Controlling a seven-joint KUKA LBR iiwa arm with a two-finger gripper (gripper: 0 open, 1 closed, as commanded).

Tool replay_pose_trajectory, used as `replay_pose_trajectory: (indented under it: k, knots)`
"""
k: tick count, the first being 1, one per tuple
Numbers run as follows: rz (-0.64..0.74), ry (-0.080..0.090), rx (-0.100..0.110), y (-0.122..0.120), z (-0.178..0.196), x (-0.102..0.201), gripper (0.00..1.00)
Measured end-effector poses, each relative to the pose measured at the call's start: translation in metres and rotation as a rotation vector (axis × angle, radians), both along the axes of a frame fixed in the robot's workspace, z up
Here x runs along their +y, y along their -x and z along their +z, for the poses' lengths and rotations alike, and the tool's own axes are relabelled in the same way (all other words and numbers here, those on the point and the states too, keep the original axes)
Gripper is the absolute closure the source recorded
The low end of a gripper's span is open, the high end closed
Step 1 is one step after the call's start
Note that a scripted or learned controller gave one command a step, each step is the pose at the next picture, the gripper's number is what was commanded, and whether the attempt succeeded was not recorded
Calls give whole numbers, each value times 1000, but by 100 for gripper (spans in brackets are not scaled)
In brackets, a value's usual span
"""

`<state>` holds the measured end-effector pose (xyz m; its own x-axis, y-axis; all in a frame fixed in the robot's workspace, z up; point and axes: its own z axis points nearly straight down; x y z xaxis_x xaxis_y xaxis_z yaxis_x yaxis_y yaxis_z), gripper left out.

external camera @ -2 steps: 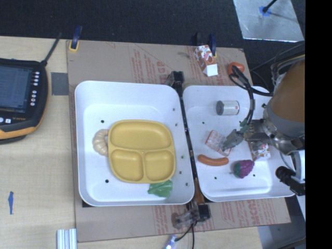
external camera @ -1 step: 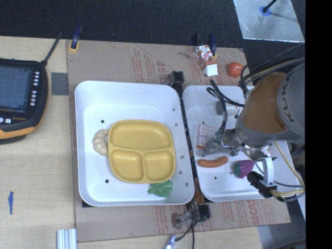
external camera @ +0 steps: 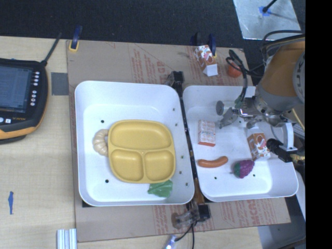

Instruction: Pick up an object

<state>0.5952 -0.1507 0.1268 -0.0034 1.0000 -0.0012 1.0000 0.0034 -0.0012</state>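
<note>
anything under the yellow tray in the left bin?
A beige round item sticks out from under the yellow tray at its left edge, a green item at its lower right edge. Whatever else lies beneath is covered.

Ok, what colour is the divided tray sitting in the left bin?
Yellow. The divided tray shows plainly in the camera view, inside the left bin.

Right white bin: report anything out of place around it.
A small red-and-white carton and a round orange-red object lie on the brown cardboard sheet beyond the right white bin, outside both bins.
</note>
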Motion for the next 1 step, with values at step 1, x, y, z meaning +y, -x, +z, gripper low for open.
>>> replay_pose_trajectory:
  k: [1]
  knots:
    - [4, -7, 32, -55, -40, -46, 0]
